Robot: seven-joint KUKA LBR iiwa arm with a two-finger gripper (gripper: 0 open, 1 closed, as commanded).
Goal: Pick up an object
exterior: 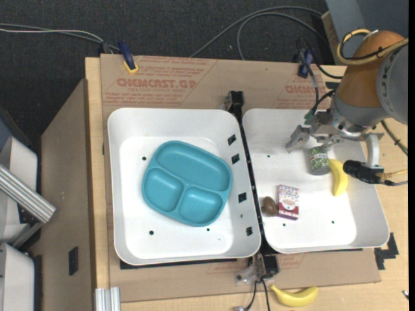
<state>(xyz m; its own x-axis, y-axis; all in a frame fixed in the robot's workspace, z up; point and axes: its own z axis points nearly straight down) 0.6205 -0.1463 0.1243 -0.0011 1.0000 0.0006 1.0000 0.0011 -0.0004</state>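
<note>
The right bin holds a small green-grey can, a yellow banana, a red and white box and a small brown object. My gripper hangs over the far part of this bin, just behind the can. It is open, with one grey finger spread out to the left and nothing between the fingers. The can stands upright, close to the gripper's front, and the banana touches its right side.
The left bin holds a teal divided plate. A black divider with clips runs between the bins. A second banana lies on the bench below the right bin. Cables trail behind the bins.
</note>
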